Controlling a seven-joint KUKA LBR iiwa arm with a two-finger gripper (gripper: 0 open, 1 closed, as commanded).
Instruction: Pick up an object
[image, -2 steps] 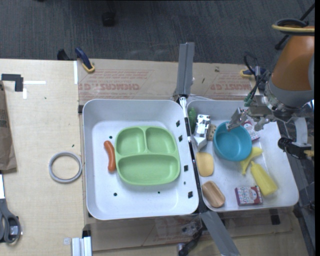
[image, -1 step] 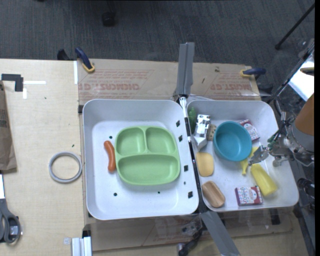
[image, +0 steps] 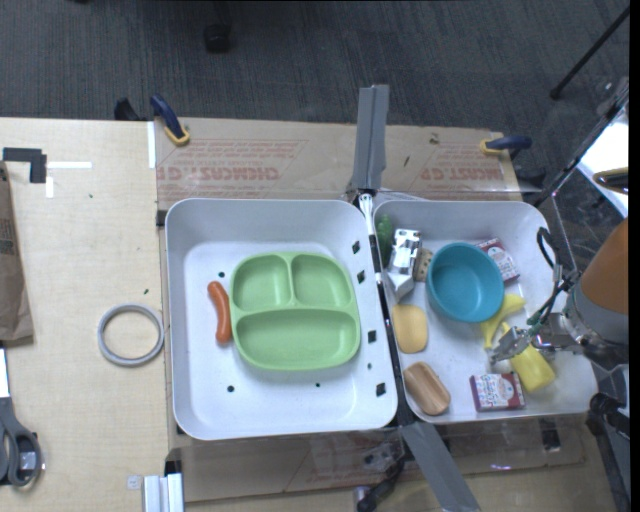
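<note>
Two shallow white bins sit side by side on a wooden bench, seen from above at a slant. The left bin (image: 190, 330) holds a light green divided plate (image: 296, 311) with three compartments, lying flat near the middle, and a small orange sausage-shaped toy (image: 219, 311) just beside the plate's left edge. The right bin (image: 455, 208) is crowded. A blue bowl (image: 465, 281) stands upright near its centre. To the bowl's left are a small grey and white object (image: 402, 258) and, below that, a pale yellow rounded piece (image: 410, 328). A tan bread-like piece (image: 428, 388) lies near the front left corner. A small red and white packet (image: 497, 391) lies near the front edge, and another like it (image: 498, 259) peeks out behind the bowl. Yellow items (image: 533, 368) lie to the right of the bowl. The grey arm with its orange band (image: 607, 275) reaches in from the right, and the gripper (image: 516, 343) sits low over the right bin, touching or just above the yellow items. Its fingers appear slightly apart, with nothing clearly between them. Outside the bins, a grey tape ring (image: 131, 333) lies on the bench to the left.
</note>
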